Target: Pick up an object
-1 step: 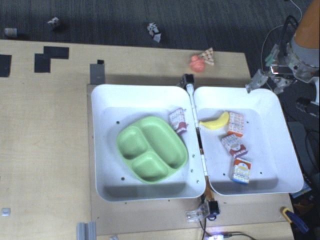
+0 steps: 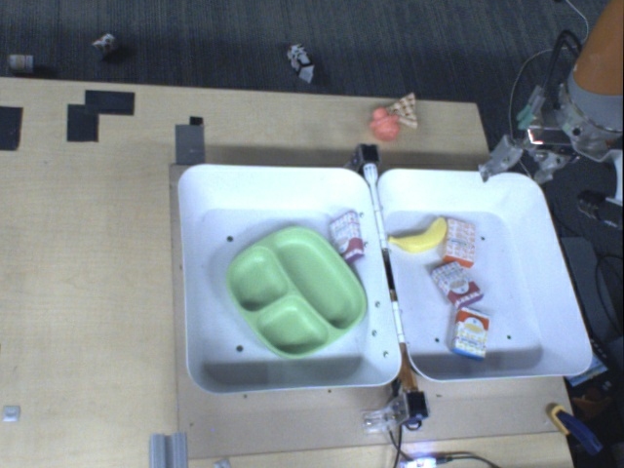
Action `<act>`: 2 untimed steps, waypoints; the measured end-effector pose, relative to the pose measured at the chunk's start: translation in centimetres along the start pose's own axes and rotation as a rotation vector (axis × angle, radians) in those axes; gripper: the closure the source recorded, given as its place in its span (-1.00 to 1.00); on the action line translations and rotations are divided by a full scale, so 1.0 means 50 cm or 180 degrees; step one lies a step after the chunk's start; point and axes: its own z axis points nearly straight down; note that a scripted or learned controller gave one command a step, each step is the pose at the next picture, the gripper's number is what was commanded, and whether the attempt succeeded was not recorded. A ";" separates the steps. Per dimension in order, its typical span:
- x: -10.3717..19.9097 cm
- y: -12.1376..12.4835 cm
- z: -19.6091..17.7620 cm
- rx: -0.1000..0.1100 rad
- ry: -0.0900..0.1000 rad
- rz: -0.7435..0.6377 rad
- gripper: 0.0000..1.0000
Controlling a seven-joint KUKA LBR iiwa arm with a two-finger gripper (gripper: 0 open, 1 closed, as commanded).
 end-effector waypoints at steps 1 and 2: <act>0.002 0.029 0.288 0.0011 0.0004 -0.0007 -1.00; 0.003 0.015 0.251 -0.0001 -0.0001 0.0007 -1.00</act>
